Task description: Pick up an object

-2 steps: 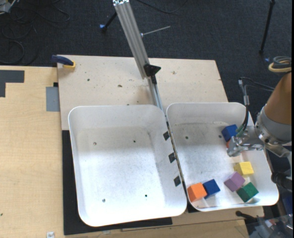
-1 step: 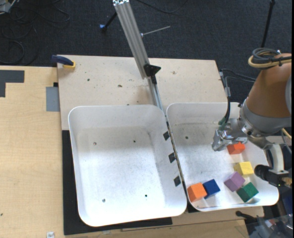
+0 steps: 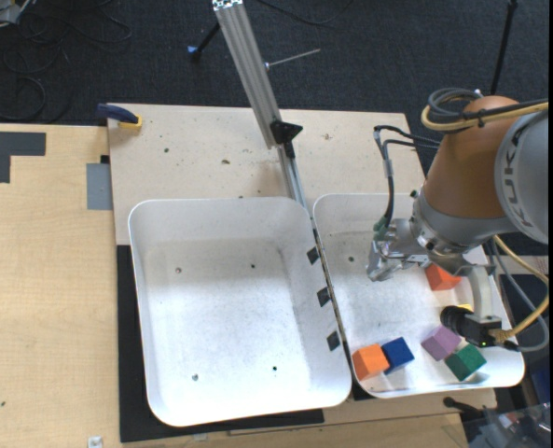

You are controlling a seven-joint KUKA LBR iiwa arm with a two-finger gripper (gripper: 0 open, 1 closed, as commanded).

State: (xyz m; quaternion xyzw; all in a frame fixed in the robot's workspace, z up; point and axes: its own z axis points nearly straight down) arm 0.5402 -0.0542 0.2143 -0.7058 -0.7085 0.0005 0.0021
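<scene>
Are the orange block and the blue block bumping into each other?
Touching. The camera view shows the orange block and the blue block pressed side by side, no white bin floor between them.

The left bin (image 3: 229, 315) offers a wide bare floor across the frame's centre, hemmed by its rim and the divider (image 3: 321, 278) with black clips. In the right bin (image 3: 351, 241), the arm (image 3: 476, 185) crowds the upper right. Blocks cluster along the lower edge: orange cube (image 3: 371, 359), blue cube (image 3: 397, 352), purple cube (image 3: 440, 343), green cube (image 3: 465, 362).
</scene>
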